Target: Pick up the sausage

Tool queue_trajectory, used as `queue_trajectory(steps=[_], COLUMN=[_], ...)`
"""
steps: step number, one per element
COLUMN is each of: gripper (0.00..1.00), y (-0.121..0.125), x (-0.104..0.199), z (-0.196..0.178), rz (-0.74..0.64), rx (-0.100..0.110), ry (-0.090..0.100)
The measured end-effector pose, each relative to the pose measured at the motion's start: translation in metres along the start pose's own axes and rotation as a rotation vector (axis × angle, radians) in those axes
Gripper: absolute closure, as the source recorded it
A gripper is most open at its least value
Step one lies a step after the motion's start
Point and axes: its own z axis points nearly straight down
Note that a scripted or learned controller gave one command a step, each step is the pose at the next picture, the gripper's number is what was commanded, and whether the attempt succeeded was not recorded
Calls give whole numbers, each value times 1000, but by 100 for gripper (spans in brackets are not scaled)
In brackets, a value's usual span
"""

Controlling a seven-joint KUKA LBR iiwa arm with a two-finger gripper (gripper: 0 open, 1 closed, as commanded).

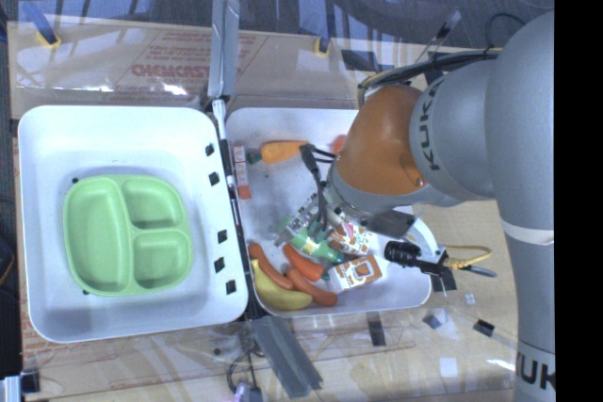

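Note:
The sausage [312, 285], reddish-brown and elongated, lies in the front left corner of the right bin [283, 122]. A second similar reddish piece [268, 269] lies just left of it, over a yellow banana [279, 297]. My gripper [309, 223] hangs low in the right bin, just above and behind the sausage, among green and printed packets. The orange band and the grey wrist cover most of the gripper from above. Nothing can be made out in its grip.
An orange carrot [283, 151] lies at the back of the right bin. Printed packets [356, 272] sit to the right of the sausage. The left bin [38, 202] holds a green divided plate [126, 233]. The arm covers the right bin's right half.

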Motion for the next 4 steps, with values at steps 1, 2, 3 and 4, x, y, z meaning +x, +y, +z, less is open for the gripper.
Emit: queue_trajectory(steps=[1,2,3,4], gripper=[100,100,0,0], y=[-22,42,41,19], x=[22,71,70,91], z=[-9,-187,-187,-89], rz=[-295,-404,-403,-587], rx=[0,-2,-2,0], ry=[0,-5,-5,-1])
